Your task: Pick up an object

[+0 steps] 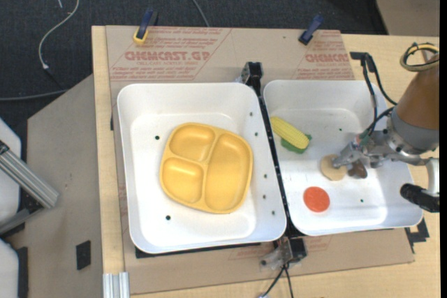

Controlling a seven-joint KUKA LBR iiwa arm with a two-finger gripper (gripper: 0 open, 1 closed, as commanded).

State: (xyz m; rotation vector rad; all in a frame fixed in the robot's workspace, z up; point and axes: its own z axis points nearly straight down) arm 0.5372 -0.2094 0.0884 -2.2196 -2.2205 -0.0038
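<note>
Pincer sits low in the right bin, near that bin's right wall and about midway between its far and near edges; whether it is released or clenched cannot be told, since the wrist hardware hides the tip. Just at its tip lies a small tan round piece, seemingly touching it, so that looks like the likeliest target. To do the grasp well, the tip should be centred over that piece and come down square to the bin floor, because a flat disc will likely slide away if caught on one edge. Toward the near edge lies an orange disc, apart from the tan one; toward the far-left corner, a corn cob. The left bin holds a yellow divided plate at its middle.
</note>
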